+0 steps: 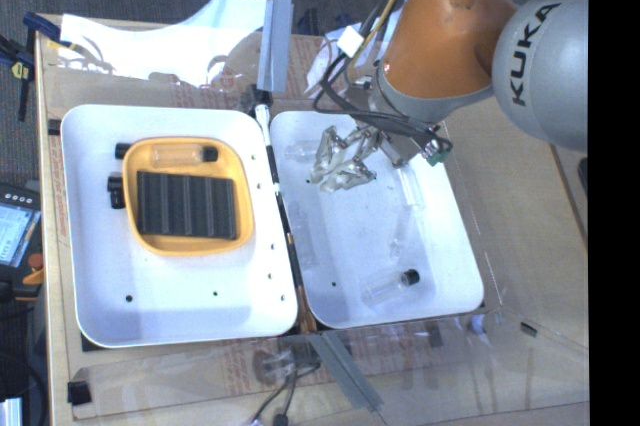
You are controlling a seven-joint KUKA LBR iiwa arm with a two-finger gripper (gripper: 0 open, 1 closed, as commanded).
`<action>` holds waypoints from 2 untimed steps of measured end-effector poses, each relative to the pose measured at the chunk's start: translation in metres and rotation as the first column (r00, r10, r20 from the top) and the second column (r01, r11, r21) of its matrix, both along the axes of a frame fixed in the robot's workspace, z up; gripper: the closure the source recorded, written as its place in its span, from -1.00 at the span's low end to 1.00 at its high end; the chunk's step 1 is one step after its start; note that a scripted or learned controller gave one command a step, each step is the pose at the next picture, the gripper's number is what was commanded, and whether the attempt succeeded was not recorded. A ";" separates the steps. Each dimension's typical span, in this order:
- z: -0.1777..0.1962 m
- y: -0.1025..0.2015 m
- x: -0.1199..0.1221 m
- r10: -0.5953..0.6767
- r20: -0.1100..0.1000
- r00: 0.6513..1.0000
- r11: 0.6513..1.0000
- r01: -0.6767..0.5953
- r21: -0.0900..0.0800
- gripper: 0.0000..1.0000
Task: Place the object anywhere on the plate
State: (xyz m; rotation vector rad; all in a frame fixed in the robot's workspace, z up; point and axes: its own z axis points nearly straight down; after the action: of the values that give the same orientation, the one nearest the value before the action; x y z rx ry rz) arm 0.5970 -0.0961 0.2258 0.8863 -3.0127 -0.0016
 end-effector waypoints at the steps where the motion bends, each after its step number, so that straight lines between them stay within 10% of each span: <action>1: 0.041 0.021 -0.013 0.148 0.005 0.989 0.989 -0.148 -0.001 1.00; 2: 0.030 0.030 -0.003 0.314 0.005 0.950 0.950 -0.314 -0.001 1.00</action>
State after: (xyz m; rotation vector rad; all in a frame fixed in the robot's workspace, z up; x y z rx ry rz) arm 0.5944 -0.0665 0.2557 1.3557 -2.8381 0.0015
